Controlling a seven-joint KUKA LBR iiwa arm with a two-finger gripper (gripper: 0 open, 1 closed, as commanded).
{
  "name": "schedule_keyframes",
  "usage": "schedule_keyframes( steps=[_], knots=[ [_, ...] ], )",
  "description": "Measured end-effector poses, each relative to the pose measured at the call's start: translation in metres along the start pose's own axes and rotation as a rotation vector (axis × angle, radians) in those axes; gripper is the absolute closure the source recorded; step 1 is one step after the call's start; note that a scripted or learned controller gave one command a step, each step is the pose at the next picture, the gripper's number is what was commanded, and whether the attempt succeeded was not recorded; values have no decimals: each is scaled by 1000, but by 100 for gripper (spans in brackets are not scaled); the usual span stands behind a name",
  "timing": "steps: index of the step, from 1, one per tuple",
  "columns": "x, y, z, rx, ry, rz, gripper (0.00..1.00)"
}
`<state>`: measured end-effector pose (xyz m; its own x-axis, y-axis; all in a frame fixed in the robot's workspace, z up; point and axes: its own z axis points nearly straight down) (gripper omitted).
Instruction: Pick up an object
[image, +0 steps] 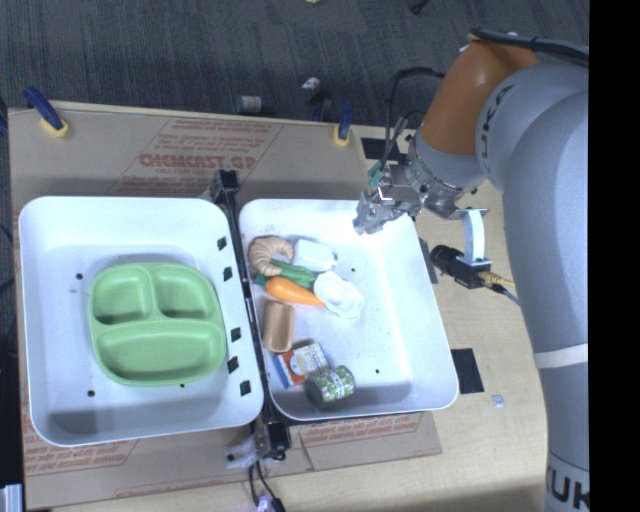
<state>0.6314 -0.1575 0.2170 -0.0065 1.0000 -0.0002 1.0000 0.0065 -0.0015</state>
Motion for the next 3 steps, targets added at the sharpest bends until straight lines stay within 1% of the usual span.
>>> schedule_keyframes(
  steps=[1,2,3],
  knots=[
    [0,0,-1,-1,0,0,0],
    [0,1,-11,-2,-1,-7,100],
    [0,1,-11,-1,-1,-8,0]
  ],
)
